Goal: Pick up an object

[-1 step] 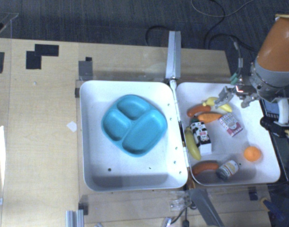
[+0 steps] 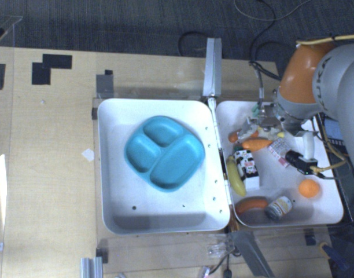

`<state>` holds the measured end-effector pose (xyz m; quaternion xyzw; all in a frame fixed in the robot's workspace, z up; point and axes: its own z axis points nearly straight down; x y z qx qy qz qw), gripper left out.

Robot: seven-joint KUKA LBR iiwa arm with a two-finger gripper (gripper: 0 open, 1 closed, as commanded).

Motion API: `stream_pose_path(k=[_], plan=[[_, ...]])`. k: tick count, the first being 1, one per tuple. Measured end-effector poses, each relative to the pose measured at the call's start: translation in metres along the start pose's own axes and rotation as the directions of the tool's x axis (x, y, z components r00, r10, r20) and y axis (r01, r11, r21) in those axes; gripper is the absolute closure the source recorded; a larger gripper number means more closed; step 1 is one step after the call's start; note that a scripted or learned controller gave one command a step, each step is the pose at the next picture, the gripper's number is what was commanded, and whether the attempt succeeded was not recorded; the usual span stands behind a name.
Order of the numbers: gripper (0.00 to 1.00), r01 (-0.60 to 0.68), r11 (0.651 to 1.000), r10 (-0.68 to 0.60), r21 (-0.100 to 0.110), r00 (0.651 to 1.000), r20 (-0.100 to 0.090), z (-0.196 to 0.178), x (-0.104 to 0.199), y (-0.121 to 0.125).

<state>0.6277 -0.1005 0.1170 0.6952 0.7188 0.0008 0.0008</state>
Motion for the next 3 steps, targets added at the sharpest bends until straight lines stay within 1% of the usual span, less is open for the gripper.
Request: stream_pose_path(k=[1, 2, 3], plan=[[0.00, 0.025, 1.000, -0.025, -0.008, 1.000, 0.002, 0.028, -0.026, -0.002], [1.00, 0.026, 1.000, -0.026, -0.016, 1.000, 0.000, 0.015, -0.025, 0.001], [1.00, 0.334, 0.942, -0.334, -0.005, 0.942, 0.004, -0.090, -0.045, -0.019]])
